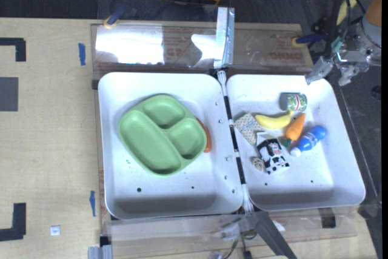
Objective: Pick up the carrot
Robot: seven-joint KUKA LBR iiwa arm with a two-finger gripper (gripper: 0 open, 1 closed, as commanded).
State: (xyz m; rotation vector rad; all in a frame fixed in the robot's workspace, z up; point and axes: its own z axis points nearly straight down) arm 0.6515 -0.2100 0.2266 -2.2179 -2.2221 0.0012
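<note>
Two bins on my screen: white, side by side, so here's the rundown from the near edge back.
Right bin (315, 188): near half is bare white floor, all the clutter sits in the far half.
Cow toy (274, 158): small black-and-white thing, nearest of the pile, just beside the divider side of the heap.
Blue bottle (309, 138): lying tilted, white cap end pointing toward me, touching the carrot's near side as far as I can see.
Carrot (295, 126): orange, lying at a slant in the right bin, wedged between the blue bottle and the banana.
Banana (273, 121): yellow, lying flat, its tip right against the carrot.
Patterned packet (246, 125): left of the banana, near the divider.
Can (293, 101): on its side, just behind the carrot.
Left bin (121, 185): holds a green divided plate (161, 133) with something orange peeking out from under its right edge.
Gripper (330, 70): up at the far right corner of the right bin, well apart from the carrot; honestly can't tell from my feed how the jaws stand.
</note>
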